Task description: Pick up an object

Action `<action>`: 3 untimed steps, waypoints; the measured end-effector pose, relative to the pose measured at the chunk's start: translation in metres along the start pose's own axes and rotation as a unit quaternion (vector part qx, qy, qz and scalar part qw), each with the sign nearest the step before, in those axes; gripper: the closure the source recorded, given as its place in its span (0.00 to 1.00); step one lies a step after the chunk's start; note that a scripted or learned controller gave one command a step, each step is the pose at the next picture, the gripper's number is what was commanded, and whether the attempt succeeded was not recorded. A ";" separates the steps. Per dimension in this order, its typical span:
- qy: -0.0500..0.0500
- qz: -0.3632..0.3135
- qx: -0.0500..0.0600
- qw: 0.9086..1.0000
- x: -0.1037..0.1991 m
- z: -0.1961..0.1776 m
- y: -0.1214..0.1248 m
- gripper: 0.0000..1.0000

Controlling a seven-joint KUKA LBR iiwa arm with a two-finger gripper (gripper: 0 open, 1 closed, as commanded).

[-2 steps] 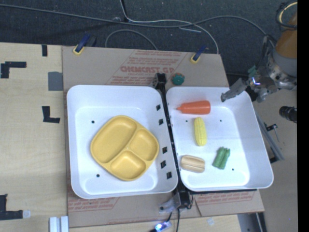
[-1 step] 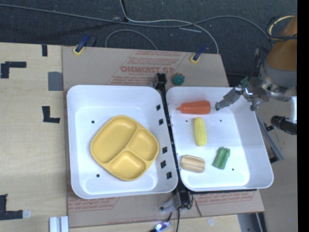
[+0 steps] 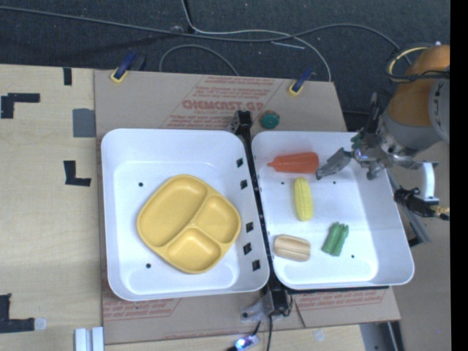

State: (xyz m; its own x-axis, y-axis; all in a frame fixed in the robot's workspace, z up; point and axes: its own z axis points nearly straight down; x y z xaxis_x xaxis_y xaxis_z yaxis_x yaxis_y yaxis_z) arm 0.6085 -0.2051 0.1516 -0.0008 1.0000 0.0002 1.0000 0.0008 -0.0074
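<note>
Claw (image 3: 333,164) hovers beside the orange plastic carrot (image 3: 294,162) near the right white bin's (image 3: 380,258) back edge, can't tell its state, and coming down off-center could just nudge the carrot away.

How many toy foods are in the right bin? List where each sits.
4. The carrot lies at the far end, the corn in the middle, the bun near-left, the green vegetable near-right. None looks hidden.
</note>
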 end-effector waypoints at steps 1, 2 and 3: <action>0.000 0.000 0.000 1.000 -0.001 0.056 -0.012 0.00; -0.001 -0.001 -0.003 1.000 0.000 0.042 -0.009 1.00; -0.001 0.000 -0.005 1.000 0.003 0.000 -0.009 1.00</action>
State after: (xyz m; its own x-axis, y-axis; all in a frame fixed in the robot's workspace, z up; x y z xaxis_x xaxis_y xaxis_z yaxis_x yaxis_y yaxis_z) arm 0.5993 -0.2024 0.1519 -0.0016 1.0000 -0.0011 1.0000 0.0016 0.0030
